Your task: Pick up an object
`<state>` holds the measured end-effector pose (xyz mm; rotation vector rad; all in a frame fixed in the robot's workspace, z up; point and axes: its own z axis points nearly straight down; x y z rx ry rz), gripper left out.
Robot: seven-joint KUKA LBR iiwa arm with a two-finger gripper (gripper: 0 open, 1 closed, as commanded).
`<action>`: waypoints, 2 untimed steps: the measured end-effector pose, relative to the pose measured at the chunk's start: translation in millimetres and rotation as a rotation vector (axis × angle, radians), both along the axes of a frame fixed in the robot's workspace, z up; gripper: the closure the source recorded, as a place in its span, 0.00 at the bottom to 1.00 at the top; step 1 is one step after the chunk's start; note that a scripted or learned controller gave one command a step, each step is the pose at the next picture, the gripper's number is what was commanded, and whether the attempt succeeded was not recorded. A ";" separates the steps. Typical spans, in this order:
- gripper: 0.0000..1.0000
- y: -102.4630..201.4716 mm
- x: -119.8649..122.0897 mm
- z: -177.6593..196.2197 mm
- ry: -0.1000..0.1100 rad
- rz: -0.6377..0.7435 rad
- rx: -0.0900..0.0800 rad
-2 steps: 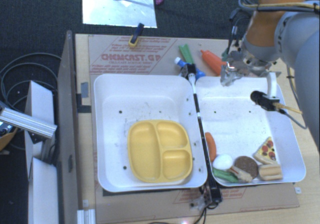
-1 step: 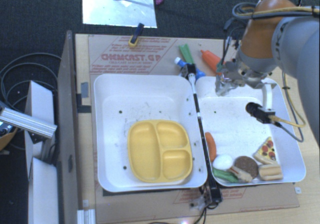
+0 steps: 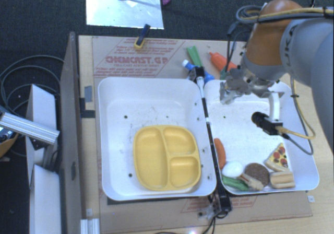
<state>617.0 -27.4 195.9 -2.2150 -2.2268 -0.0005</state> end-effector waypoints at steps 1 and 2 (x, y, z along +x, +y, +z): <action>1.00 -5.0 -19.4 -12.3 0.001 -0.004 -0.001; 1.00 1.2 10.1 19.4 -0.006 0.000 -0.001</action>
